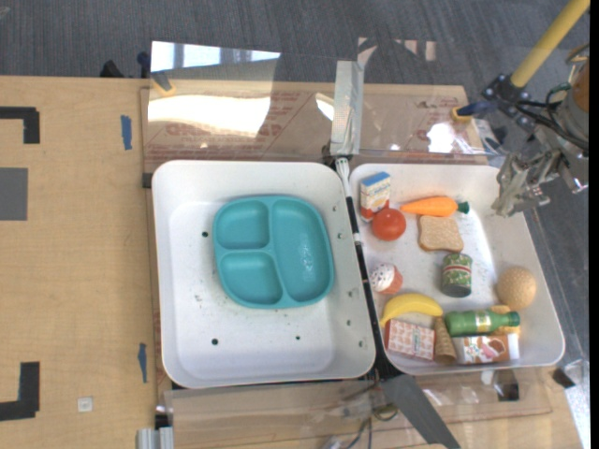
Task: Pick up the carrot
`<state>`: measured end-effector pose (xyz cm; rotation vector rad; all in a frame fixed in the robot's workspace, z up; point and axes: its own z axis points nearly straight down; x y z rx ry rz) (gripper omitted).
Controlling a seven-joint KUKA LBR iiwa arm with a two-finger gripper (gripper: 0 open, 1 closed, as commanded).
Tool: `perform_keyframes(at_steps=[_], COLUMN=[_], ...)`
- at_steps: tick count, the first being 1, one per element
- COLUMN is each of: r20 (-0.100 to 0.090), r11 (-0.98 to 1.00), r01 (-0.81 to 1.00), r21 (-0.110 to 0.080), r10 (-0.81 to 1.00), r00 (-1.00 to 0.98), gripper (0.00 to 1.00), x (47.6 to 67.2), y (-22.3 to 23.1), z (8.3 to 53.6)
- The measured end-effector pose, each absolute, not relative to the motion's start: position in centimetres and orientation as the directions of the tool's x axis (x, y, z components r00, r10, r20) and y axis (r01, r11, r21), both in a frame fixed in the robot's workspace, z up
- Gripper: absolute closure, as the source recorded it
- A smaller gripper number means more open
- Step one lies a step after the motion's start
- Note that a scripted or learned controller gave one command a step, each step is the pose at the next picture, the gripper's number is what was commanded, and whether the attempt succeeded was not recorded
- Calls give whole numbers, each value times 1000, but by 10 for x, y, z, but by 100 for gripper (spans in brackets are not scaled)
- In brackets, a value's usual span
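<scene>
Carrot [429, 207] lies flat in the right bin [538, 279], upper part, orange body running left-right w/ green tip at its right end. Just below it: slice of bread [440, 236]. To its left: red tomato [388, 224], & above that a small blue-white carton [375, 193] near the bin's top-left corner.

Rest of right bin: green can [457, 274] mid-bin, small red-white round item [385, 277] on the left side, banana [410, 306] lower left, brown egg-shaped thing [516, 287] at the right wall. Along the bottom: green bottle [480, 322] lying on its side, red-white box [411, 338] & another printed box [482, 348].

Left bin [178, 279] holds a teal divided plate [273, 250], 3 compartments, approx centred.

Pincer [516, 190] hangs at the right bin's upper-right edge, well apart from the carrot, off to the carrot's right. Nothing seen between its fingers; can't tell how far open they are — metal parts too tangled & small to read. Arm w/ yellow-ish link comes in from the top-right corner.

Both bins sit side by side on the table [65, 251], touching along the middle.
</scene>
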<state>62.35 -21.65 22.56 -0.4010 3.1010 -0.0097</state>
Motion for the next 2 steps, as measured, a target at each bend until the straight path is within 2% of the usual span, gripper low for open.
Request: perform_keyframes(at_steps=[1,2], r20=[-7,-11], r11=[966,982], r01=[-257,-188], r21=[-1,-3], r10=[-257,-188], r00=[-966,-982], gripper=[0,0], x=[622,658], y=[-214,-176], z=[220,99])
